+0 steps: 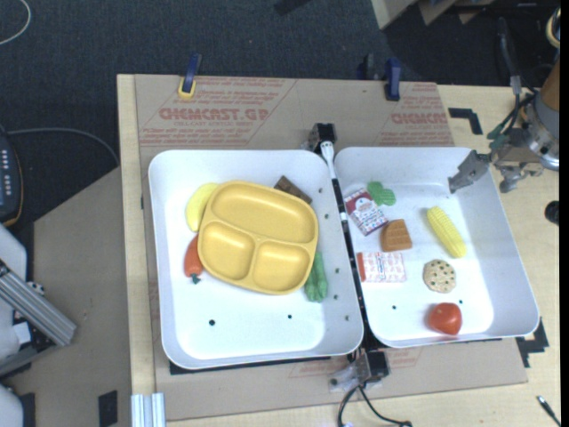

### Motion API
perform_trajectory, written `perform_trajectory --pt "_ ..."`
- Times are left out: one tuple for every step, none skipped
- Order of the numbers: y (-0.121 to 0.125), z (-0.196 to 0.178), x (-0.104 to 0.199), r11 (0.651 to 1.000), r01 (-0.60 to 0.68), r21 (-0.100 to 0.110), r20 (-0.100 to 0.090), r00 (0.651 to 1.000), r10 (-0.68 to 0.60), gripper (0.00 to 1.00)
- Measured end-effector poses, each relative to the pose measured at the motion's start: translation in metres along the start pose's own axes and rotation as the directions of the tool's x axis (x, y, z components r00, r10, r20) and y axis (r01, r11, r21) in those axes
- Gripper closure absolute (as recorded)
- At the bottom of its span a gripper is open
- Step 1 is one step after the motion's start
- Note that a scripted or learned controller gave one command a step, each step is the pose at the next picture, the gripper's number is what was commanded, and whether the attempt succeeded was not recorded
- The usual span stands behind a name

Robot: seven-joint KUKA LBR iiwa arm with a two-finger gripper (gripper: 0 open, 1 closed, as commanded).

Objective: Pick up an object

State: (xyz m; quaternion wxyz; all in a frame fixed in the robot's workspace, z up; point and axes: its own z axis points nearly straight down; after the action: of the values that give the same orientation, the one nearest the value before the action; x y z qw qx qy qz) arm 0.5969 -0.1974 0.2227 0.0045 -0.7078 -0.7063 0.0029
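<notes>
My gripper (487, 178) hangs over the far right corner of the right bin (511, 265), its two fingers spread open with nothing between them. Below and to its left lies a yellow corn cob (444, 229). A cookie (439, 276) and a red tomato (444, 318) lie nearer the bin's front. Toward the bin's left side are a red-and-white packet (364, 212), a green piece (382, 192), an orange-brown block (396, 235) and a white packet with red print (382, 267).
The left bin (169, 310) holds a yellow divided tray (258, 237) lying over a yellow fruit (199, 205), a red pepper (192, 260), a green leafy item (316, 279) and a brown piece (289, 187). Clamps stand at the bench's far edge.
</notes>
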Motion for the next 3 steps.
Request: perform_trajectory --pt "0.003 -0.006 0.000 1.000 0.002 -0.012 0.003 1.000 -0.002 0.00" --pt "0.006 0.036 0.003 1.000 0.003 -0.007 0.002 1.000 -0.003 0.00" --pt "0.003 0.099 0.007 1.000 0.002 -0.004 0.000 1.000 -0.002 0.00"
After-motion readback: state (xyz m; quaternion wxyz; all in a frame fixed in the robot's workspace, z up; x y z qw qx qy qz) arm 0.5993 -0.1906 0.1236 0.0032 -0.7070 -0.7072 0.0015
